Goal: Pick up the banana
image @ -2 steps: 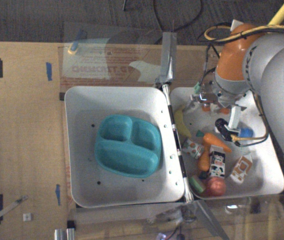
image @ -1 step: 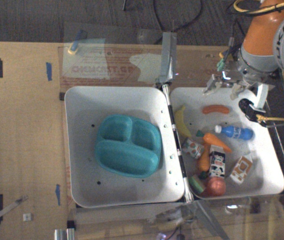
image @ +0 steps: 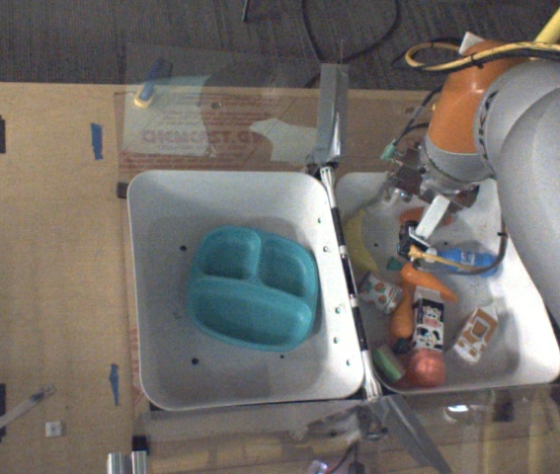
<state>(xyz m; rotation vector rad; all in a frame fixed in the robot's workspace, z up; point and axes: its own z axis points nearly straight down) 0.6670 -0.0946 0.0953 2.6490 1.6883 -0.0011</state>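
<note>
The banana (image: 358, 239) is pale yellow and curved. It lies in the right bin (image: 536, 354) close to that bin's left wall, towards the back. My gripper (image: 396, 192) hangs over the back part of the same bin, just right of the banana's upper end and a little behind it. The grey arm with its orange band (image: 465, 117) comes in from the right and hides the bin's back right corner. Nothing shows held in the gripper.
The right bin also holds an orange carrot (image: 428, 281), a blue item (image: 469, 259), a small carton (image: 428, 324), an orange-and-white box (image: 476, 332), a red apple (image: 425, 367) and a green item (image: 388, 362). A teal divided plate (image: 253, 287) lies in the left bin (image: 161, 215).
</note>
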